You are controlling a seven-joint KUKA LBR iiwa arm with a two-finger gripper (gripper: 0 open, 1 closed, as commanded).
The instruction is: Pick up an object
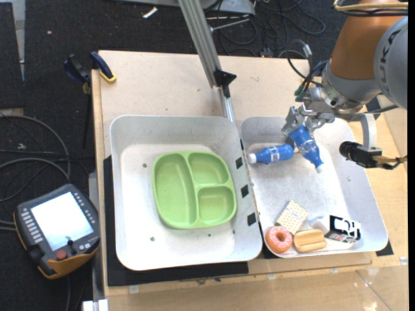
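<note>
gripper (299,123) hung at frame upper right, finger state unreadable | blue bottle (272,154) lay just lower-left of it, long axis near-horizontal | second blue bottle (308,148) directly beneath

Lighting's bright and even from above my bench, so shadows stay soft. The white bins (130,173) look a bit washed out, slight glare on my orange band (366,24). Everything's reasonably sharp, a little grainy.
</note>
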